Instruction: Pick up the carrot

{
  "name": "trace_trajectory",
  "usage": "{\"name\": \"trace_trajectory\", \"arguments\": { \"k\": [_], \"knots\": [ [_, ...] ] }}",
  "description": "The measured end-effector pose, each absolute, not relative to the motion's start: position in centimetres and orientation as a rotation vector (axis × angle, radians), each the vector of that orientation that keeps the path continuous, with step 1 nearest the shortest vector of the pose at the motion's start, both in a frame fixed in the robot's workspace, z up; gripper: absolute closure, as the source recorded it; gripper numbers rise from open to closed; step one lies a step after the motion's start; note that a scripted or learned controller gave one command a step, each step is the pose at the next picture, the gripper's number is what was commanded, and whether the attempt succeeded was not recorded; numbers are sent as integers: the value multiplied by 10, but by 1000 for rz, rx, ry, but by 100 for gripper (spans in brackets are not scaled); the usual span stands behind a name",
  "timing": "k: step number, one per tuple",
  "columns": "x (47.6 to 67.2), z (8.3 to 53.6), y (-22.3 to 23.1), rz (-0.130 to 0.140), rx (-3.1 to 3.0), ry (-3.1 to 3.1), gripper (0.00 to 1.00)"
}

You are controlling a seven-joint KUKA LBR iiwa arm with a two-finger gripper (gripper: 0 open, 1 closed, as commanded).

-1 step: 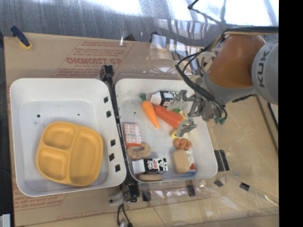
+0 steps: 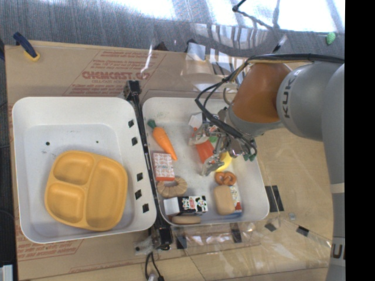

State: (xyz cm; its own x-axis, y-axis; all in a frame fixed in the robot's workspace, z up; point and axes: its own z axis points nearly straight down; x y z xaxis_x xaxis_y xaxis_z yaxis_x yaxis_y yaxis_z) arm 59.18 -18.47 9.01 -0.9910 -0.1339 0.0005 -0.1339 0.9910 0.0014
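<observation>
Camera view, from above: the carrot (image 2: 163,141) is lying aslant at the upper left of the right bin (image 2: 258,186), green tip toward the frame's top, while the gripper (image 2: 218,157) is hanging mid-bin among other toy foods, well apart. Whether it is open or closed cannot be told through the clutter. The carrot is probably light, stiff, slick plastic; gripping across its thick middle looks safest.
</observation>
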Motion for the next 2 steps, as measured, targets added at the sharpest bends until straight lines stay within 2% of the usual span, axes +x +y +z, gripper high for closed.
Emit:
{"name": "trace_trajectory", "arguments": {
  "k": [1, 2],
  "knots": [
    [584, 129, -105, -4, -247, -3132, 0],
    [624, 99, -95, 8, -337, -3133, 0]
  ]
}}
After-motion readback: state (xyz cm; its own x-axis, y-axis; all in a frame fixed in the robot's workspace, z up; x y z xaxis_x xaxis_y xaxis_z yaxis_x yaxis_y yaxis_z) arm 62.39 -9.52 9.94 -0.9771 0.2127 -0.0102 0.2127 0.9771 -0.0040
